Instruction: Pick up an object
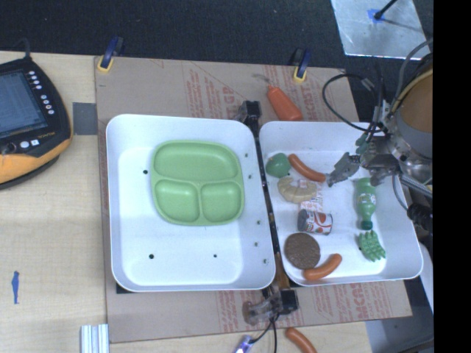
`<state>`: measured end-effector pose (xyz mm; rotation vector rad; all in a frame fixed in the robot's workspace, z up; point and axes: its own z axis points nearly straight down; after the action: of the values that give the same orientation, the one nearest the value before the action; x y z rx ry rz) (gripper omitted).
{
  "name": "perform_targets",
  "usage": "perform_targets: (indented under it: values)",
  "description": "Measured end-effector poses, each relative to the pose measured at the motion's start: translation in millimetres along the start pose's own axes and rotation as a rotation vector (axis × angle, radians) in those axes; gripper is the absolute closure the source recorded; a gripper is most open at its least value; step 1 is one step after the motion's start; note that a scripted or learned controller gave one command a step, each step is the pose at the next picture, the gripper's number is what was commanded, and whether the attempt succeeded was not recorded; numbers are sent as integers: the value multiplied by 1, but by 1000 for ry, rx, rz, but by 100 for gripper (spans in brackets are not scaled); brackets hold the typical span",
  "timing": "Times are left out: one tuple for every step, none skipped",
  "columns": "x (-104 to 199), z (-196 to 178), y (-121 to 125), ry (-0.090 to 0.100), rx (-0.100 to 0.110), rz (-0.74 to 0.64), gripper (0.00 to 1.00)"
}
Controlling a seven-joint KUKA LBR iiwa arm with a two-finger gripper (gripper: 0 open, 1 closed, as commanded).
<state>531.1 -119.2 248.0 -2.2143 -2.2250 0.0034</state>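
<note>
Two shallow white bins side by side on a cardboard-covered bench. Left bin [125, 259]: holds a green divided plate [197, 182], lying flat near its upper middle. Right bin [401, 271]: crowded with small things. Near its upper left a round green piece [277, 165], just beside it an orange sausage [306, 168]; below those a pale beige lump [297, 190], then a small can [316, 221] on its side, a brown disc [302, 249], and a second sausage [322, 268] at the lower rim. Toward the right, a green bottle [364, 202] and, below it, a green ridged piece [372, 245]. Gripper [343, 170] reaching in from the right, hanging over the upper part of the right bin, between the first sausage and the bottle, dark fingers spread apart with nothing between them. Outside the bins: a carrot [283, 104] on the cardboard above, a control pendant [29, 120] at far left.
</note>
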Motion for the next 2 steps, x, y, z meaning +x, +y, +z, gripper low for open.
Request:
perform_targets:
  values:
    - [-10, 99, 7, -1, 2, 0, 0]
    - [8, 142, -17, 0, -1, 1, 0]
